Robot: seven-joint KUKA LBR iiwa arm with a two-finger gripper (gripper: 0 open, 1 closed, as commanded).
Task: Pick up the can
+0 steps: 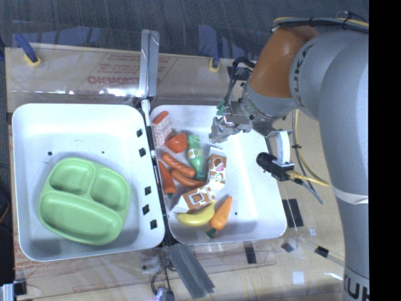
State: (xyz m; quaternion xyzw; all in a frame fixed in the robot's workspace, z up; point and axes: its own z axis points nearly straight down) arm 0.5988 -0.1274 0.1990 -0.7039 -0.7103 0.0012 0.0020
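Arm housing: grey KUKA arm point(332, 124), the item closest to the lens; reaches in from the right, orange band point(282, 61) above the wrist, bent down over the right bin.
Gripper: gripper point(220, 130) hangs over the right bin's upper middle, just right of the can; the low pose reads as a descent toward the clutter.
Fingers: state cannot be told; the metal tips blur into the wrist hardware, and nothing shows between them.
Can: can point(163, 127), white with red top and label, lying tilted against the left wall of the right bin, upper left corner. Apart from the gripper; not yet picked up.
Neighbours of the can: tomato point(177, 143) just below and right of it; green bottle point(196, 155) beyond the tomato; sausages point(178, 168) below the can, along the left wall.
Farther from the can: two small cartons point(216, 168), one below the other; banana point(195, 217) and carrot point(220, 212) at the bin's near edge.
Right bin: right bin point(263, 199), white, shallow; its right half bare, goods heaped left, so the can is hemmed in on its lower side.
Left bin: left bin point(37, 124), left of the can across the divider; holds a green sectioned tray point(84, 199).
Worktop: worktop point(81, 74), wood-toned, carries both bins.
Judgement: approach stage; the gripper needs to shift left toward the can, where the bin wall leaves little room.
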